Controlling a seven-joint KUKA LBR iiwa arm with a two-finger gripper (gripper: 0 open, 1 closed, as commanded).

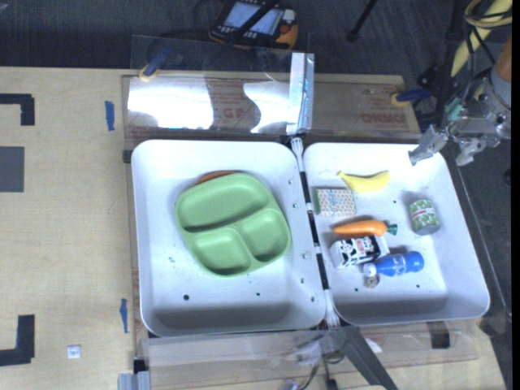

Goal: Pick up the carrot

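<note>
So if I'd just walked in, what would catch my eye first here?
Probably the big green divided plate sitting alone in the left bin. Next, the cluster in the right bin: an orange carrot in the middle, a yellow banana above it, and a blue bottle below it. The robot's gripper hangs at that bin's top right corner, well away from the carrot.

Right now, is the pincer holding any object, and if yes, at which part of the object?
Nothing is held. The pincer hovers at the right bin's far right corner, while the orange carrot with a green tip lies in that bin, apart from it.
</note>
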